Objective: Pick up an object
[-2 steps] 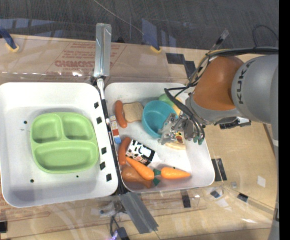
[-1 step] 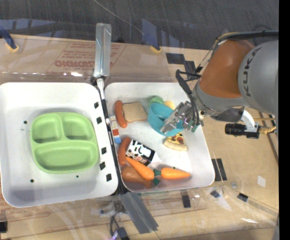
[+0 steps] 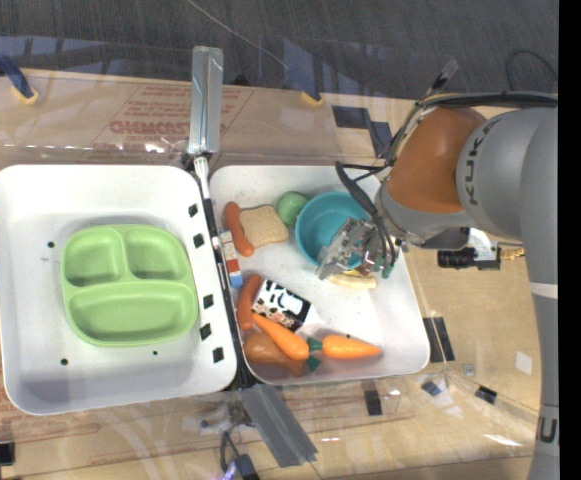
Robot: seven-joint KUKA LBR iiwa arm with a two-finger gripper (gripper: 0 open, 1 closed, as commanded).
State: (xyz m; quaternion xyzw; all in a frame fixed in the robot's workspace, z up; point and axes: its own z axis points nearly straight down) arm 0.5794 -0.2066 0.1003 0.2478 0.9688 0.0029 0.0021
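A pale, flat object (image 3: 354, 279) (possibly a slice of bread or cheese) is seen in the right bin (image 3: 402, 338), just beneath the claw (image 3: 355, 252) and beside the teal bowl (image 3: 330, 226); most of it is covered by the claw. Whether the claw is spread or pressed together cannot be told, its metal parts being blurred. Smooth plastic toys are shown nearby: two orange carrots (image 3: 350, 347), a bread slice (image 3: 263, 228), a sausage (image 3: 237, 228) and a green ball (image 3: 290, 206). A green divided plate (image 3: 128, 284) lies in the left bin (image 3: 20, 368).
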